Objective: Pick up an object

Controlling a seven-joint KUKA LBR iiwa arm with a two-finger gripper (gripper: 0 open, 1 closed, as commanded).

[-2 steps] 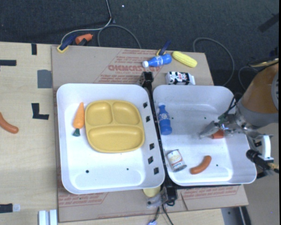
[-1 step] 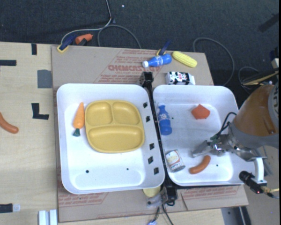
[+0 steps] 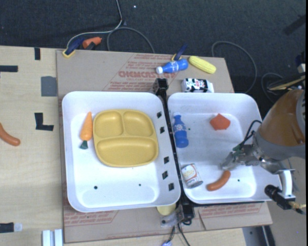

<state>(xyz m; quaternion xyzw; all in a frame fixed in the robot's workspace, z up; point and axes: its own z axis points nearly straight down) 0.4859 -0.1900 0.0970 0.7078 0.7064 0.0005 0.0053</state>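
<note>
Gripper [image 3: 232, 161], finger state unclear, above sausage [image 3: 218, 181] angled lower-left to upper-right

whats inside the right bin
In the right bin: a blue bottle, an orange block, a small can and a sausage. The arm covers its right edge.

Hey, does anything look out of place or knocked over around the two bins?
Yes. A sausage lies alone on the bench, far left of both bins. A blue bottle, corn cob and small black-and-white carton lie behind the right bin.
</note>
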